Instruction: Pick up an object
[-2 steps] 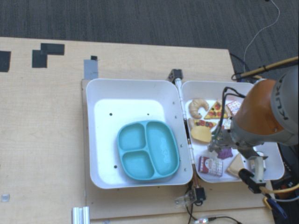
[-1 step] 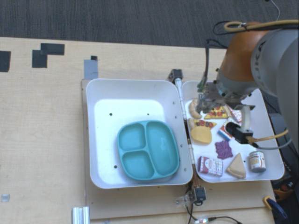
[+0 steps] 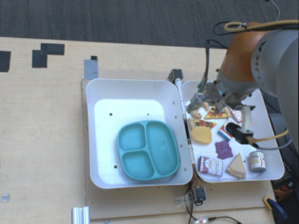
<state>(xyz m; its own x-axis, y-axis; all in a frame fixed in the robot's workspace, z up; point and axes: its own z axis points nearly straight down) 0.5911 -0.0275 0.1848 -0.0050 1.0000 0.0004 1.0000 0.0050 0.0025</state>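
Where the grey arm (image 3: 280, 59) reaches in from the right, the gripper (image 3: 205, 101) is seen low over the far left corner of the right bin (image 3: 271, 118), close to the wall shared with the left bin (image 3: 107, 115). Whether it is open or closed cannot be told, since it is covered by the wrist from above, and nothing can be seen held in it. Just beside it, on the near side, a pizza slice (image 3: 216, 113) is laid flat, with a few small tan pieces (image 3: 194, 114) to its left by the bin wall. Nearer still a yellow disc (image 3: 202, 135) is found. To its right lies a purple lump (image 3: 224, 149), possibly a bunch of grapes, though the view is too coarse to be sure. Along the near edge a small red-and-white carton (image 3: 210, 165), a tan wedge (image 3: 237, 166) and a small can (image 3: 256, 161) are set in a row. In the left bin a teal divided plate (image 3: 148, 149) is placed towards the near right corner, its three compartments facing up.
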